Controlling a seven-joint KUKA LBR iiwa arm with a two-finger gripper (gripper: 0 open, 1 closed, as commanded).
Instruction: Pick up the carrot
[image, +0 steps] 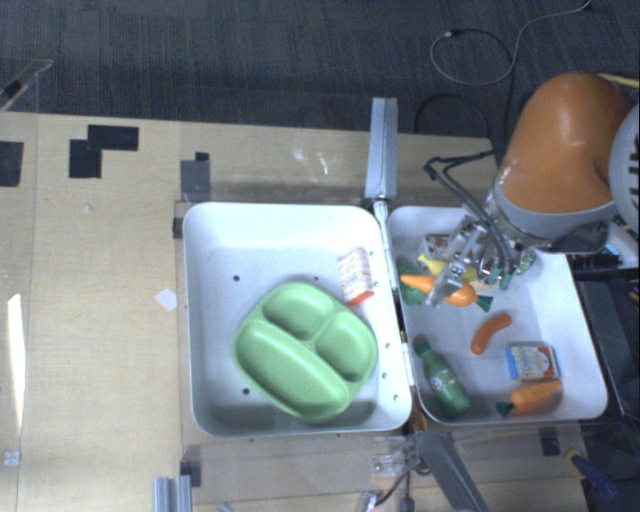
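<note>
From above, my claw (470, 268) hangs low in the right bin (585, 400), and I can't tell its state. The carrot (452, 293) lies just beneath it, near the sausage (490, 332), its long axis running left-right.

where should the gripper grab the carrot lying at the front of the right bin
Grip the carrot across its thick orange middle, coming straight down from above. It lies flat and roughly left to right near the right bin's front wall, green top leftward, so the fingers should probably straddle its narrow width, clear of the small carton behind it.
</note>
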